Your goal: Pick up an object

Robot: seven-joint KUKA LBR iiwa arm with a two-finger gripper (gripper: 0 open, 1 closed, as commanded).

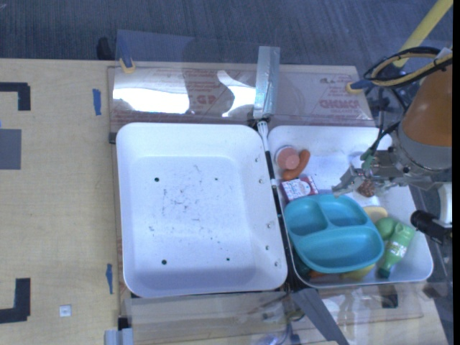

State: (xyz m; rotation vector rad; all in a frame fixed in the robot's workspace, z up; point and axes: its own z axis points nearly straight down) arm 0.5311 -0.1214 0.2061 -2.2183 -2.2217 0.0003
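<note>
In the right bin (422, 268), the gripper (365, 180) grips a small brown-red object (367, 188) above the blue divided plate (332, 233).

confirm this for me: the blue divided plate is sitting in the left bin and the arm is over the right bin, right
Not quite. The camera view shows the blue divided plate in the right bin, not the left bin. The arm is over the right bin, as you said.

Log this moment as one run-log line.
arm: over right bin | gripper: low, near small brown object | blue divided plate: untouched
</note>
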